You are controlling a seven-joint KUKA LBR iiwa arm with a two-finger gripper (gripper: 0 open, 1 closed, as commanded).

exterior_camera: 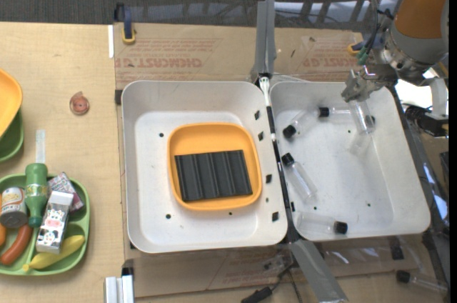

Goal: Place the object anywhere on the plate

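The orange plate [214, 173] sits in the middle of the left bin [143, 166], and a dark ribbed rectangular object [214, 175] already lies flat across its centre, well inside the rim. The right bin [400, 216] holds several clear tubes with black caps, scattered apart from one another: one near the bin's far wall [335, 111], two close to the wall that borders the plate's bin [298, 176], and a black cap piece [340, 227] near the front.

The gripper [363, 103] hangs over the far right part of the right bin, well apart from the plate. Its fingers [365, 116] are transparent and point down toward the bin floor, and something clear seems to lie just under them. Whether they are spread or pressed together, or pinching anything, I cannot tell.

Judging from the layout, the step in hand is either securing an item in the right bin or pulling away after a finished placement. If a tube is the target, the fingers should straddle it across its narrow width, near its middle, because a round clear tube will probably roll or slip. The lift should clear the walls between the bins before crossing toward the plate, and the release should come low over the plate's free rim area beside the ribbed object.
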